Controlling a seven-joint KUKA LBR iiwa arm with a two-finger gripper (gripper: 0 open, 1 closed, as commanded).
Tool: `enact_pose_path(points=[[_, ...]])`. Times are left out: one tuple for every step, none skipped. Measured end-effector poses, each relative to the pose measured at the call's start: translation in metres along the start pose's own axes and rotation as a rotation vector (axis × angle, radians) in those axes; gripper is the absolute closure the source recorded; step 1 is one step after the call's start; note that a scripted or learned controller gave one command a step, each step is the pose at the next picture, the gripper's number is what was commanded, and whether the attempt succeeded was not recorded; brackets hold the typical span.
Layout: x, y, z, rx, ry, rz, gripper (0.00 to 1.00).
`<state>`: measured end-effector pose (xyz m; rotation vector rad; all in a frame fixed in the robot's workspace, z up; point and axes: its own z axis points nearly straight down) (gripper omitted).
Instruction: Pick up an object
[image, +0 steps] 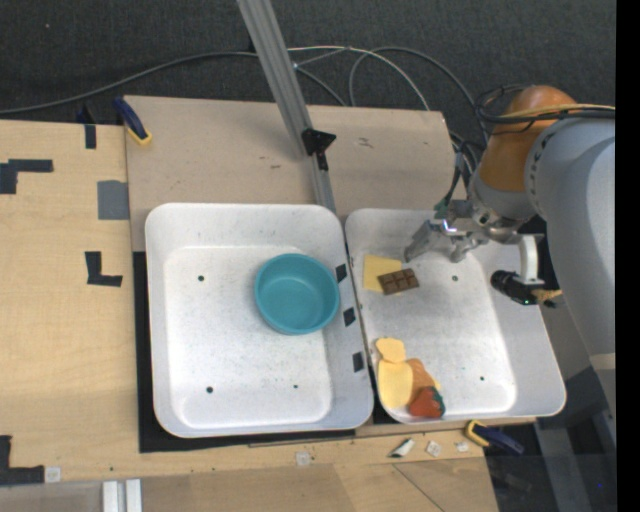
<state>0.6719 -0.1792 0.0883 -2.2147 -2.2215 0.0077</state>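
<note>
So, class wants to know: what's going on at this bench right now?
A grey robot arm reaches in over the right bin, its gripper hovering beside a yellow piece with a brown block on it. It holds nothing yet. More yellow and red toy food lies at that bin's near edge. The left bin holds a blue bowl.

A bowl (296, 292) sat in the left bin (180, 330). In the right bin (500, 350), a chocolate bar (399, 282) lay behind a heap of toy food (408, 382).
</note>
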Motion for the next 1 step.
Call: enact_pose_path(points=[[0.0001,0.0019,-0.0145,-0.005,-0.002,-0.001,1.0]])
